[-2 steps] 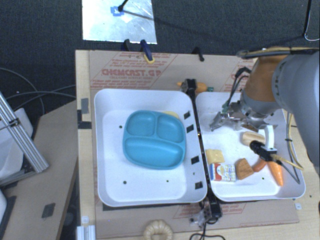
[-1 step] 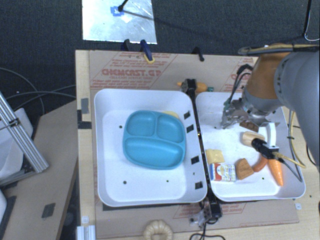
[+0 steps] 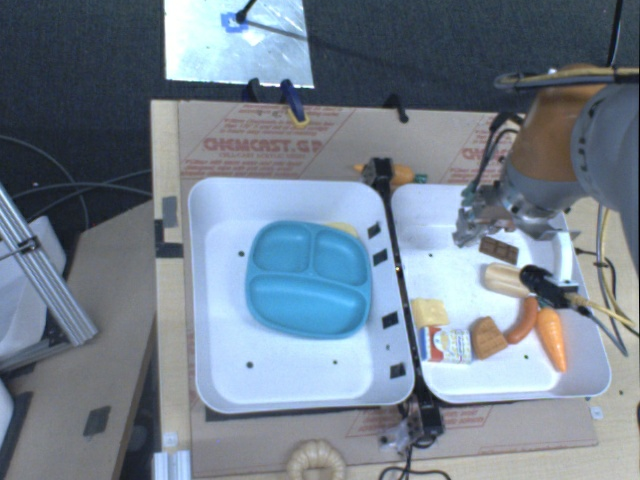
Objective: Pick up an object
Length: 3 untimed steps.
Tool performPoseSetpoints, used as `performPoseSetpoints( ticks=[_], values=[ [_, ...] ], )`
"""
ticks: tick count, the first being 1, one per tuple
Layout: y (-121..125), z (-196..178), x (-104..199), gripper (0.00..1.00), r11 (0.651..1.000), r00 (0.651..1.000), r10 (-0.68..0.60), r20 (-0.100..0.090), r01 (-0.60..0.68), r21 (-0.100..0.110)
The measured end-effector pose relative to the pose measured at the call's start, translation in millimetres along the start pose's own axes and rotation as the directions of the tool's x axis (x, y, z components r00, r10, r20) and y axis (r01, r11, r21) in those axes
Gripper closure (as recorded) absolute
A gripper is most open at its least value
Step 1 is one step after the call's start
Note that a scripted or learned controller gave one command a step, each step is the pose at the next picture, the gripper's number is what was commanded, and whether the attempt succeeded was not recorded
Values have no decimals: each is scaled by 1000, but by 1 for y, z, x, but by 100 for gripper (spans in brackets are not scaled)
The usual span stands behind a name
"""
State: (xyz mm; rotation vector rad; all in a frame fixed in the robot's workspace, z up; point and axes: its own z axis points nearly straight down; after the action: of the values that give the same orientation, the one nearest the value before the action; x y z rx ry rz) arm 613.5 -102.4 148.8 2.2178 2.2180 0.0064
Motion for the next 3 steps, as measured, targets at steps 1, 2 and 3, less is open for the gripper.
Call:
performPoseSetpoints(
  ticks=[1, 2, 3],
  values=[
    [-1, -64, 3, 100, 1000, 1000, -4, 0, 4, -2],
    [0, -77, 3, 100, 1000, 1000, -5, -1, 5, 3],
    [6, -73, 58, 100, 1000, 1000, -10, -2, 10, 4]
  ],
)
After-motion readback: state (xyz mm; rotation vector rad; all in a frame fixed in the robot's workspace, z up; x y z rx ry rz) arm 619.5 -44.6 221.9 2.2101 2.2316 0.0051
